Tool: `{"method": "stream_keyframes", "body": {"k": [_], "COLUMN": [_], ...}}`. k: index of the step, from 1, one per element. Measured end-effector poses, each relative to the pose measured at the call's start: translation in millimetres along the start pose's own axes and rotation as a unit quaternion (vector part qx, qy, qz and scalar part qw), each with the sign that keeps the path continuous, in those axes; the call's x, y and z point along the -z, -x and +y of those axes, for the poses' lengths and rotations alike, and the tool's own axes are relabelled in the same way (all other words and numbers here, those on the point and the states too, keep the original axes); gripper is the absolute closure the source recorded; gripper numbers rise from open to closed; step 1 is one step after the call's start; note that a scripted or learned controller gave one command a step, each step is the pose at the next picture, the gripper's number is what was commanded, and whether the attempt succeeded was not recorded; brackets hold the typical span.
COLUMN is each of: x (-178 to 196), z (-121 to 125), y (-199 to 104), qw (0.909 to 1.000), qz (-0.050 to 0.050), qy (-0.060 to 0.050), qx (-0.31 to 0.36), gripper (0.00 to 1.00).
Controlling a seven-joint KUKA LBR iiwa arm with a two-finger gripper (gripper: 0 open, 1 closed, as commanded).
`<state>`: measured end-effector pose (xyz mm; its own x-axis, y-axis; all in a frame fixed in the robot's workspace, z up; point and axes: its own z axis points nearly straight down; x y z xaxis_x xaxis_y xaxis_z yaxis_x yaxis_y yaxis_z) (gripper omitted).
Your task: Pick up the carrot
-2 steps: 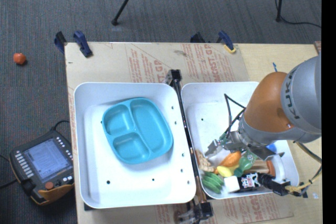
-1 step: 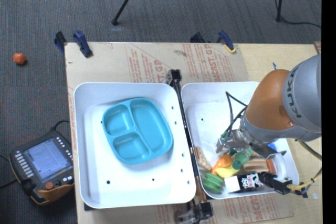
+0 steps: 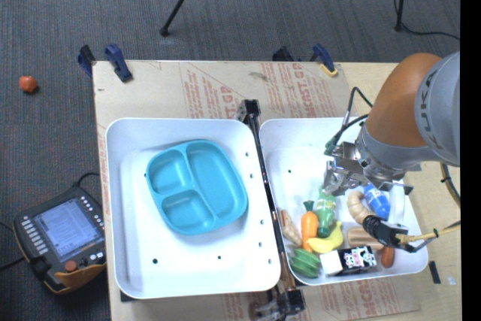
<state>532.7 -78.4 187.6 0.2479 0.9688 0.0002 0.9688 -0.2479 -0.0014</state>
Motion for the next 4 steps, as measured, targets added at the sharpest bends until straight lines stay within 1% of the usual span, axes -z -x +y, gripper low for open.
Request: {"method": "stream_keyframes", "body": {"k": [1,2,3,4], "x": [-0.2,-89.0,-79.0,-79.0], "z": [-0.2,-17.2,-16.8,-16.8], "y": [-0.1,14.6,14.7,14.4], "qw": [1.0000,0.9902,0.9903,0.9904], "qz": [0.000,0.000,0.001,0.001], "qy": [0.000,-0.002,-0.002,-0.002], "qx": [0.001,-0.140,-0.139,-0.138], "gripper": [0.00,0.00,1.00,0.00]}}
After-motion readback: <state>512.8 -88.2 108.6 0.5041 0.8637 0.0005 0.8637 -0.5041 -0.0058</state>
